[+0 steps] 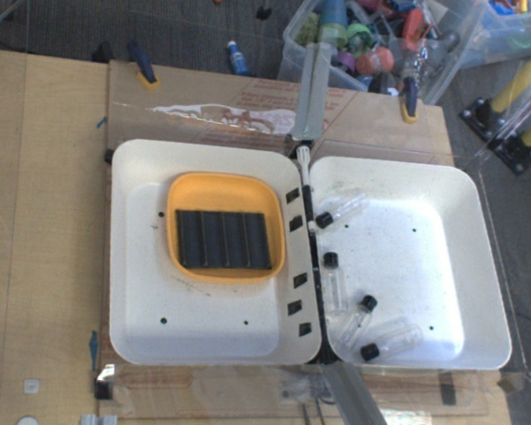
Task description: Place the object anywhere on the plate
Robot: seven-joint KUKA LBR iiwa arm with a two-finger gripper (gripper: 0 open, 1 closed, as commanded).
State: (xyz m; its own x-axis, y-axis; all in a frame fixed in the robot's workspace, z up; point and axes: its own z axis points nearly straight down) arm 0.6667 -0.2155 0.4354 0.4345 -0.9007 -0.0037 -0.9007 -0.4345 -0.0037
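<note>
An orange square plate (181, 191) lies in the left white bin (131, 320), a little toward its back. A black ribbed rectangular object (223, 240) lies flat on the plate and covers most of its floor. Several clear vials with black caps lie in the right white bin (457, 227). One vial (341, 208) is near the back left corner, and others (389, 341) are along the left and front side.
A divider with black clips (300, 258) runs between the two bins. A grey metal post (310, 89) stands behind them. A clear tub of colourful toys (379, 30) sits beyond the bench at the back. Bare wooden bench (28, 229) extends to the left.
</note>
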